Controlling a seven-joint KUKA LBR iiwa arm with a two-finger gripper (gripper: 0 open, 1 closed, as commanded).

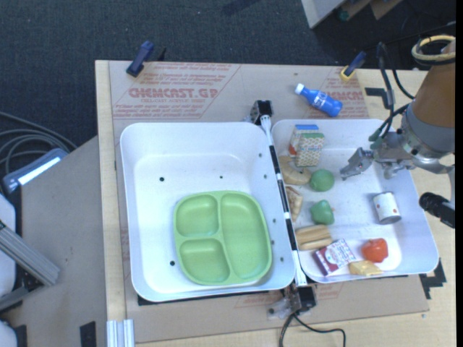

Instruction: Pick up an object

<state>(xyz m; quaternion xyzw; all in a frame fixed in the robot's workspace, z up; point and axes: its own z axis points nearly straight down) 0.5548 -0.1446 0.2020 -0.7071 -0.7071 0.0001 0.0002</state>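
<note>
The pincer (356, 166) hangs over the right bin (427, 248), its metal fingers spread apart and gripping nothing. At its nine o'clock lies a round green ball (323, 180). At its five o'clock rests a small white cylinder (387, 207); a glossy red tomato (375, 249) sits farther down. The left bin (145, 157) carries a green divided plastic tray (221, 236).

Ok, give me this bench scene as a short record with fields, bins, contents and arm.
left bin: white shallow bin holding a green three-compartment plastic tray
right bin: white shallow bin with a small carton box, green round ball, silver can, red tomato-like toy
outside bins: blue plastic bottle on the board
gripper: over right bin, nothing visibly held
</note>
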